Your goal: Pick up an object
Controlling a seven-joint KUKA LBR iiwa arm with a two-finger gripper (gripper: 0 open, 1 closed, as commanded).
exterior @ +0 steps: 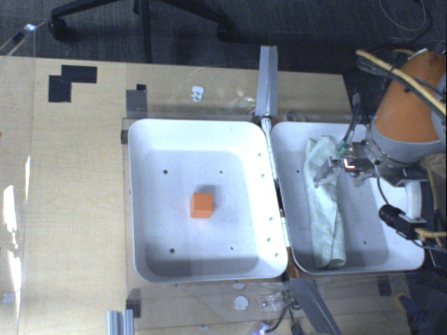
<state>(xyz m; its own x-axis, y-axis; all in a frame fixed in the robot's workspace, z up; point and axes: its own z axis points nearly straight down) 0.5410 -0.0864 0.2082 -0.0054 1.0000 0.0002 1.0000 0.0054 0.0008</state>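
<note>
A pale, crumpled cloth (325, 201) lies in the right bin (391, 260), a long bundle whose long axis runs from that bin's far wall toward its near wall, leaning slightly so that its rolled near end sits close to the near wall and its wider, rumpled far end spreads near the far wall. It keeps to the half of the right bin that lies nearest the divider between the two bins, and the other half of that bin's floor is bare white plastic. The pincer (343, 165) is low over the far, rumpled end of the cloth, at the cloth's outer edge, below the arm (408, 114) with its orange band; a fold of fabric seems bunched right at it, but I cannot tell whether its tips are apart, together, or nipping the cloth. Cables loop beside the arm, past the right bin's outer wall. In the left bin (150, 145) a small orange cube (202, 205) sits alone near the middle of the floor, well apart from the cloth and from all four walls, with open floor all round it. Both bins rest on a light wooden bench (70, 208), and beyond the bench's far edge is dark carpet with the black legs of a chair base (143, 9).
</note>
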